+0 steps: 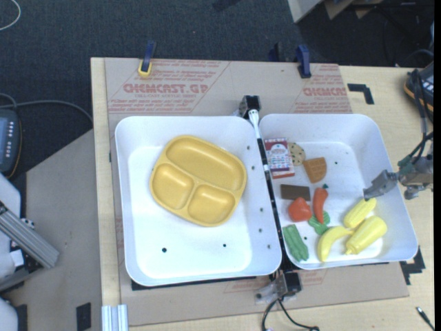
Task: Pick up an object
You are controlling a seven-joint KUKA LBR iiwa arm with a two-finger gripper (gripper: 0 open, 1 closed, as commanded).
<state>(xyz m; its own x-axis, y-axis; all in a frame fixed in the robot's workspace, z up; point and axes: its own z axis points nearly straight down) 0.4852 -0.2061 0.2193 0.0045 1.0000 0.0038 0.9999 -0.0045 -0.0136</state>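
Jaws are reading too small and blurred at the frame's 3 o'clock edge; cannot tell if they are spread or pressed together, and nothing is showing between them.

Left to right:
- The left bin [124, 185] is holding a yellow divided tray [198, 179], lying flat and tilted. It is likely too wide to be a pick target.
- The right bin [344, 133] is carrying the small items. A red carton [277, 156] is lying near 10 o'clock by the shared wall, with a cookie [297, 153] touching it.
- An orange wedge [315, 169] and a brown block [295, 192] are sitting mid-bin.
- A red tomato [299, 209], red chili [320, 200], green pod [295, 241] and banana [332, 240] are crowding around 6 o'clock.
- Two yellow pieces, the upper [360, 212] and the lower [366, 233], are lying near 4 o'clock.
- The gripper [379, 185] is hovering over the bin's 3 o'clock side, with the upper yellow piece just beside it at its 7 o'clock. That looks like the likeliest pick.
- The lower piece and the bin wall are sitting close, possibly hindering a clean close.
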